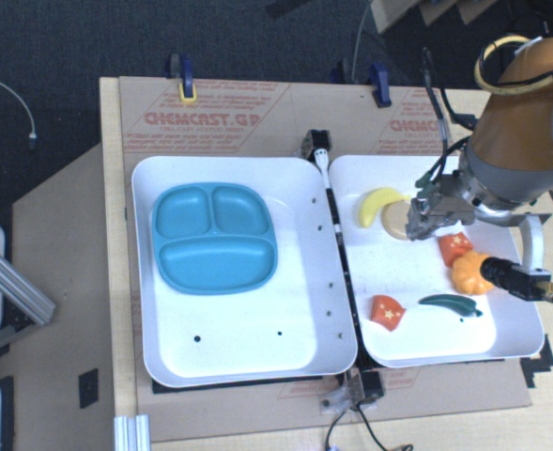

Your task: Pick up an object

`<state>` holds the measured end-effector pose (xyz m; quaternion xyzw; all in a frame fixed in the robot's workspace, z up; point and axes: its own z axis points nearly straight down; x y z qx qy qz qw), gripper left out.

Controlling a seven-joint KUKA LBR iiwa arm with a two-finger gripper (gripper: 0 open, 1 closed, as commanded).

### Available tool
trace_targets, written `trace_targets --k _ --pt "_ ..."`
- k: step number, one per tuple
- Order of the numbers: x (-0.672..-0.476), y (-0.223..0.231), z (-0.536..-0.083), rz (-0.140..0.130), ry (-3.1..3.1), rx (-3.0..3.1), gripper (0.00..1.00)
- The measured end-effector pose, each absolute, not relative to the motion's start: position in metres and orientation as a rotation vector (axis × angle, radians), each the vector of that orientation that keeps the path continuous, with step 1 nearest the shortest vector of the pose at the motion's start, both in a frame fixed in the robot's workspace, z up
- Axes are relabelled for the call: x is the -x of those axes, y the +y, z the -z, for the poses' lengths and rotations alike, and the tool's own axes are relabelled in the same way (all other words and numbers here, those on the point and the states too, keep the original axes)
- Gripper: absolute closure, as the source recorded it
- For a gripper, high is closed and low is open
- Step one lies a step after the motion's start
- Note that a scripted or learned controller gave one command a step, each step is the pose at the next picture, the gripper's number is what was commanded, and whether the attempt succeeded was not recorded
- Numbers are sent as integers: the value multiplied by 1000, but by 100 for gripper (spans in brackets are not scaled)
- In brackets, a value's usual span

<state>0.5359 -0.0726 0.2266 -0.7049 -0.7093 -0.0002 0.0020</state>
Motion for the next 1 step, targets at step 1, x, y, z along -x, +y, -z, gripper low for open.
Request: trace_targets --k 1 --pt "-534 -19 -215 0 -2225 2211 100"
